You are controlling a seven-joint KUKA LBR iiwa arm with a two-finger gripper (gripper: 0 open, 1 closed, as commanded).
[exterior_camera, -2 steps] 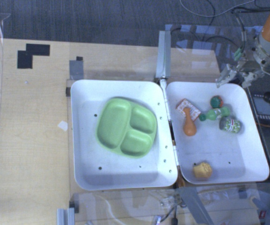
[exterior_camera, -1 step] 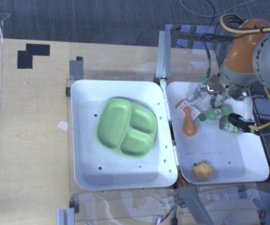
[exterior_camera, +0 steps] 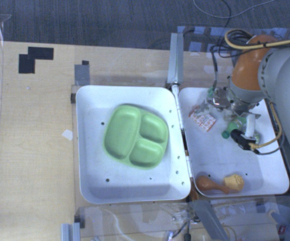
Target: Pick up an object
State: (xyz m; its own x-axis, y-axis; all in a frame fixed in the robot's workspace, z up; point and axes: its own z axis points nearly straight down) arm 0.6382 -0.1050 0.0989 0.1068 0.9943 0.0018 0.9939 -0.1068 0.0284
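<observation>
My gripper (exterior_camera: 233, 115) hangs low over the upper middle of the right bin (exterior_camera: 270, 177), under the orange band of the arm (exterior_camera: 249, 68). A small green object (exterior_camera: 228, 132) lies just below it, partly hidden by the gripper body; I cannot tell whether they touch. Just left of the gripper is a crumpled white packet with red print (exterior_camera: 202, 118). Along the bin's front edge lies a wooden rattle with a tan knobbly head (exterior_camera: 221, 183).
The left bin (exterior_camera: 92, 179) holds a green divided plate (exterior_camera: 135, 136) at its middle. A metal divider (exterior_camera: 175, 64) runs between the bins at the back. Cables (exterior_camera: 263, 147) loop from the arm over the right bin's right side.
</observation>
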